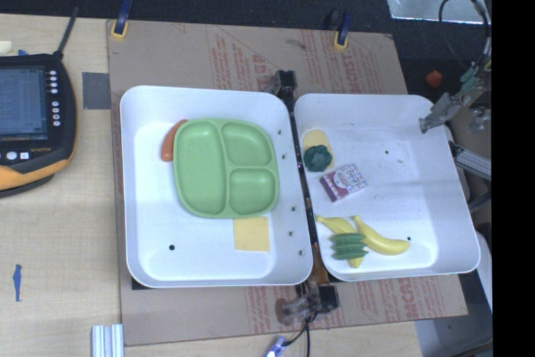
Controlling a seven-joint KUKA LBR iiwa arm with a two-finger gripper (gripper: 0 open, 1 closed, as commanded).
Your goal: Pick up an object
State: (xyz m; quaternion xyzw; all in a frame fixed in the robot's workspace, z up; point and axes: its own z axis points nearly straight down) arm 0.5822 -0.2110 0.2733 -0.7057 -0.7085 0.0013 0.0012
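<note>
The right bin holds a maroon snack packet, a dark green round piece lying on a yellow disc, two yellow bananas and a green pod bundle. In the left bin a green divided plate covers part of an orange-red item, and a yellow square slice lies in front of the plate. My gripper hangs at the right bin's far right rim, apart from all the objects, with nothing seen in it.
A teach pendant lies on the bench to the left. Clamps pin the cardboard sheet at the back. A connector with a cable sits at the front, between the bins.
</note>
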